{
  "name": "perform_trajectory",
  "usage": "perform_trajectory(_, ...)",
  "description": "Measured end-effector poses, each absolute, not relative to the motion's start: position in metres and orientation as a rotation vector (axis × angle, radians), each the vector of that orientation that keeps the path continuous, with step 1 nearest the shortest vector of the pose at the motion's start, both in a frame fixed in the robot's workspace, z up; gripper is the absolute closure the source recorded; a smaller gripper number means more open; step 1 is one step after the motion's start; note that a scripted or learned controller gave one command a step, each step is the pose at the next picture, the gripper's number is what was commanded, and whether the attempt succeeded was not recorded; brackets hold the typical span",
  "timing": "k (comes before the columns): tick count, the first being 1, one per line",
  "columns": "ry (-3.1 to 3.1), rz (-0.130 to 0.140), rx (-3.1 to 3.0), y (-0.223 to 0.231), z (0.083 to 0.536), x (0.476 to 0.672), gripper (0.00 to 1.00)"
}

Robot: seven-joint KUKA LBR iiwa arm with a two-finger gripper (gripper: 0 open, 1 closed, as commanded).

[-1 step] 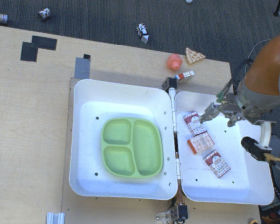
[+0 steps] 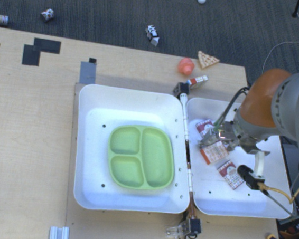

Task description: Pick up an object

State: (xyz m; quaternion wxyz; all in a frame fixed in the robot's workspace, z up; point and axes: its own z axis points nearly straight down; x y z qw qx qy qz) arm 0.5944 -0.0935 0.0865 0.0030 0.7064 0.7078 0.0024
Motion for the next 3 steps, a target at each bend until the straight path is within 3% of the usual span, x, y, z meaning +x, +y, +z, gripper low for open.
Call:
perform_trajectory(1, 2.217, 0.014, 2.211, -0.093, 0.098, 0.596, 1.0)
perform_trajectory(2, 2.221, 0.001, 2.219, -0.164, 0.1, 0.55, 1.0)
perform_trajectory(3, 2.222, 0.003, 2.218, -0.164, 0.1, 0.55, 0.0)
